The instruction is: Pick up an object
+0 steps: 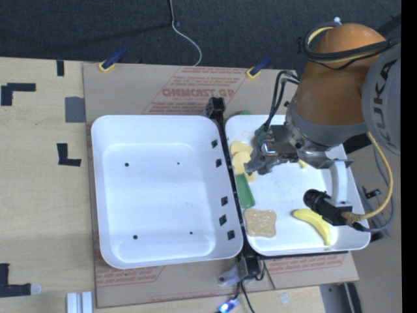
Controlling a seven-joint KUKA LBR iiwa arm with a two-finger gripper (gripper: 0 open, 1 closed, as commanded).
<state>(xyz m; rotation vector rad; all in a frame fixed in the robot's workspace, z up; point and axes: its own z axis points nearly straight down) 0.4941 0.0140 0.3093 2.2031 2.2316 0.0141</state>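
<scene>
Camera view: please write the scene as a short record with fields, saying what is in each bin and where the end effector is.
left bin: white, shallow
right bin: white, holds the objects
banana: yellow, near front right of right bin
bread slice: tan, front left corner of right bin
green stick: lies along left wall of right bin
pale yellow piece: behind green stick
end effector: low over the right bin's left part, near pale yellow piece
grasp: cannot tell
</scene>
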